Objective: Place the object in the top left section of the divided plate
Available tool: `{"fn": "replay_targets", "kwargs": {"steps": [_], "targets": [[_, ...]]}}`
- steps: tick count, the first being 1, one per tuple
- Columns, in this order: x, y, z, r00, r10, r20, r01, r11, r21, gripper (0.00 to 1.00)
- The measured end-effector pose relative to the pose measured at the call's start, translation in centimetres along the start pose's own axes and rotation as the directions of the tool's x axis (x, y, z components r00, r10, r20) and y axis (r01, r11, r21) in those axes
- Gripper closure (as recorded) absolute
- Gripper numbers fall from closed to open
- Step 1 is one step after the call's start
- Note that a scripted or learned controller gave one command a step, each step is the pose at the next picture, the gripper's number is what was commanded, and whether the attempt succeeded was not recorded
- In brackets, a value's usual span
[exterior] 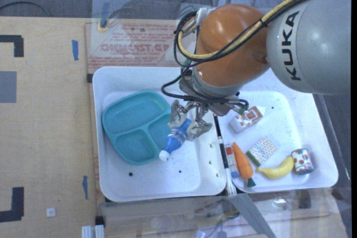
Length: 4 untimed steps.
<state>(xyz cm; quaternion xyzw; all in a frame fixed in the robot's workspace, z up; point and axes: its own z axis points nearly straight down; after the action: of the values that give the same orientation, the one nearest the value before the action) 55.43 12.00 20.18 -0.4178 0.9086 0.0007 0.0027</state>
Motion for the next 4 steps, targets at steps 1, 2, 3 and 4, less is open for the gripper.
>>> {"fn": "replay_targets", "kwargs": {"steps": [1, 2, 3, 4], "targets": [[0.0, 0.0, 0.0, 1.0, 0.001, 0.0, -0.001, 1.0, 0.0, 0.0], [5.3, 3.7, 6.3, 0.995, 0.1, -0.002, -0.1, 0.995, 0.0, 0.0], [-0.8, 8.8, 10.8, 0.979, 0.202, 0.009, -0.202, 0.979, 0.004, 0.0], [-4.2, 9.6, 10.8, 0.557, 0.831, 0.008, -0.831, 0.557, -0.007, 0.0]]}}
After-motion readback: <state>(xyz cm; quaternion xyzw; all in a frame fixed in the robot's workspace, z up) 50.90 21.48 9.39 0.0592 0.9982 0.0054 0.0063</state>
